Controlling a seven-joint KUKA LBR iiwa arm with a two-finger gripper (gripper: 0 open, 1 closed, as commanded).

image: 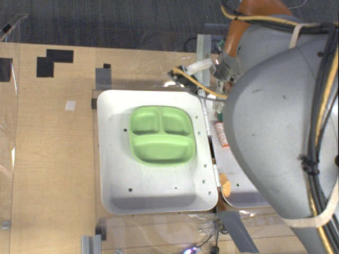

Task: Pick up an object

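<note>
A green divided plate lies in the middle of the left white bin. The big grey arm with its orange band covers most of the right bin. At that bin's left edge a red and white tube-like object pokes out from under the arm, and a small orange-tan object lies near the front corner. The gripper itself is hidden behind the arm's body.
A metal divider rail runs between the two bins. Cables and a yellow hose hang by the back of the bins. Black markers sit on the wooden bench at the upper left.
</note>
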